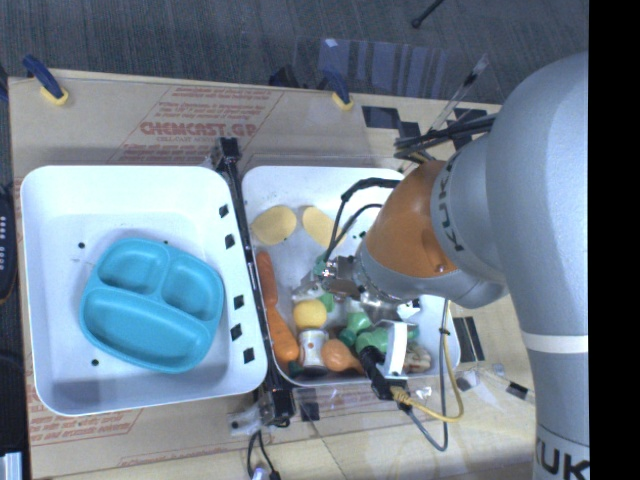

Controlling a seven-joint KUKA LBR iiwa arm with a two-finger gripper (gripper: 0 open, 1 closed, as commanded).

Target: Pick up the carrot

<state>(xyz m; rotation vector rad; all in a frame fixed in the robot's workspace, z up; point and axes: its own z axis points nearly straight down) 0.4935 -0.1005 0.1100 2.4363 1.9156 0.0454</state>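
Note:
The carrot [272, 306] is long and orange. It lies along the left wall of the right bin [300, 190], running from mid-bin down to the front corner. My gripper [352, 298] hangs below the orange wrist band over the middle of this bin. It sits among a pile of toy foods, a short way right of the carrot and not touching it. The wrist and the clutter hide its tips.
Near the gripper lie a yellow lemon [310, 313], green pieces [362, 326], a small orange item [339, 356] and a pale cylinder [313, 345]. Two pale yellow slices [274, 224] rest at the bin's back. The left bin [60, 208] holds a blue divided plate [150, 304].

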